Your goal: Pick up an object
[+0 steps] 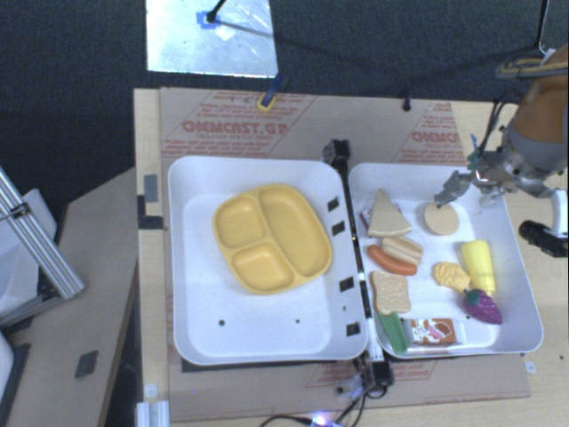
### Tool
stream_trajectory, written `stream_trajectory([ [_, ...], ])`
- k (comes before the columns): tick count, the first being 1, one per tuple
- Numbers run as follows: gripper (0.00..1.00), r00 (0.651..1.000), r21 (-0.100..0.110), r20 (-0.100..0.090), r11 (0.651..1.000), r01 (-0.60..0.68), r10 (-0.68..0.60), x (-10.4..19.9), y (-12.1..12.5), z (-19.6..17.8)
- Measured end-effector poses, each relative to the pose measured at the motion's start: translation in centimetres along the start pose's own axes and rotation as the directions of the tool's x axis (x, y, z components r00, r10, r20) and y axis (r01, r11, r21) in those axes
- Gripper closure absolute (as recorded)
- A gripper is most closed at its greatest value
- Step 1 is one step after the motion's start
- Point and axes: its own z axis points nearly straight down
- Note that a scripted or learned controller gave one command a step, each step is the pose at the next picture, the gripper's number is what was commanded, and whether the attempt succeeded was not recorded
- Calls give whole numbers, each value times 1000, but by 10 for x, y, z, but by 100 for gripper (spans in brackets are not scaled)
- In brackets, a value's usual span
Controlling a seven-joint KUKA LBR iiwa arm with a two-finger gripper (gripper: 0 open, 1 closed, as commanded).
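Observation:
My gripper [468, 192] hangs over the back of the right bin [524, 265], reaching in from the right with its fingers spread open and nothing between them. Just below its left fingertip [443, 197] lies a round tan cookie [440, 218]. Further toy food lies in this bin: a triangular sandwich [387, 213], a hot dog [396, 254], a bread slice [391, 292], a yellow corn cob [478, 263], a yellow nugget [451, 277], purple grapes [482, 306], a green piece [389, 331] and a small carton [431, 331].
The left bin [191, 238] holds a yellow divided plate [271, 237]. A black hinge strip [351, 238] runs between the bins. A dark fixture [544, 236] sticks in at the right edge beside the right bin.

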Motion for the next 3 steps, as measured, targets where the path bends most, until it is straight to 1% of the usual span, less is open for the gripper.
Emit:
stream_trajectory([
  [1, 0, 1000, 2, -1, 1000, -4, 4, -9, -4, 52],
  [2, 0, 1000, 1, -1, 1000, -2, 2, -9, -3, 83],
  [3, 100, 1000, -3, 0, 1000, -1, 1, -9, -2, 71],
])
